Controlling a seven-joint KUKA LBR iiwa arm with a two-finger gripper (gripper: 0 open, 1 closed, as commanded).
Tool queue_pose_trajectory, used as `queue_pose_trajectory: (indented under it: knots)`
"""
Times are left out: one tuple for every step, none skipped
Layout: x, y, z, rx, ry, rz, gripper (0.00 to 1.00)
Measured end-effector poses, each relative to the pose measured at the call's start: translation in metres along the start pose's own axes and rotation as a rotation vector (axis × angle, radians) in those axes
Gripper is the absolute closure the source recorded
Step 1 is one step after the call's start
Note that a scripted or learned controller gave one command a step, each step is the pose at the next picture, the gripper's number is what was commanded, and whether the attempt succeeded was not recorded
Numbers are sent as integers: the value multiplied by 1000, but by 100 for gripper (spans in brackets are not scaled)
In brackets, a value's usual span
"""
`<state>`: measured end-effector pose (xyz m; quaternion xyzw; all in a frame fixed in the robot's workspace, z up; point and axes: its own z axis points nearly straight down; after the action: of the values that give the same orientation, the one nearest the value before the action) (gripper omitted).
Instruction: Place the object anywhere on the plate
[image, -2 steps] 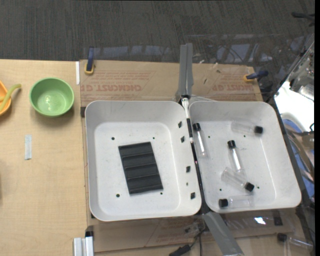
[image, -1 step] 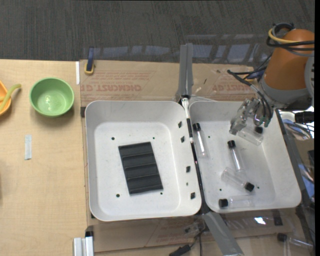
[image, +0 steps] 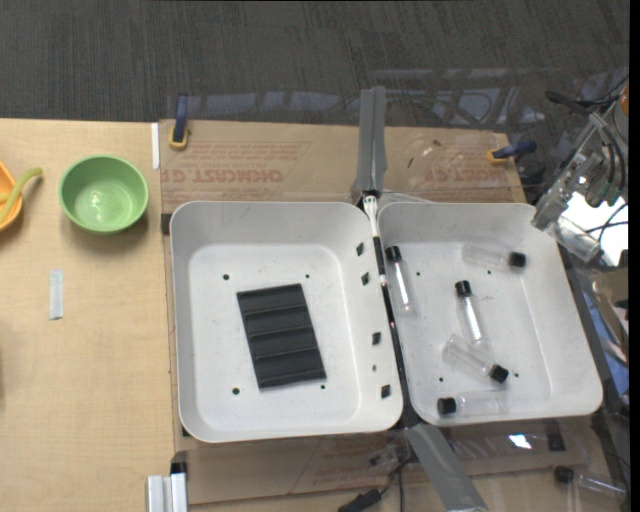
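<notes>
The black plate (image: 281, 336) lies flat in the left bin (image: 190, 300), the clear tubes (image: 468, 312) lie in the bin to its right (image: 560, 300), and the gripper (image: 572, 205) hangs farther right, too blurry to tell if it is open or holding anything

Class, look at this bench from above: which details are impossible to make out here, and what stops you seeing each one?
- Gripper: at the camera view's right edge, lost in cables and glare, so its state cannot be told.
- Orange object: cut off by the left edge; its identity is unclear.
- Clear tubes in the right bin: transparent on white, so their outlines blur.
- Black plate: its surface ridges are too small to read.
</notes>
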<state>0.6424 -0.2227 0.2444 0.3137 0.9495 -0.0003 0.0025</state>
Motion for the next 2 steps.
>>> queue_pose_trajectory:
  knots:
    - [-8,6,-126,0,1,-1,100]
    - [55,65,-24,1,3,11,100]
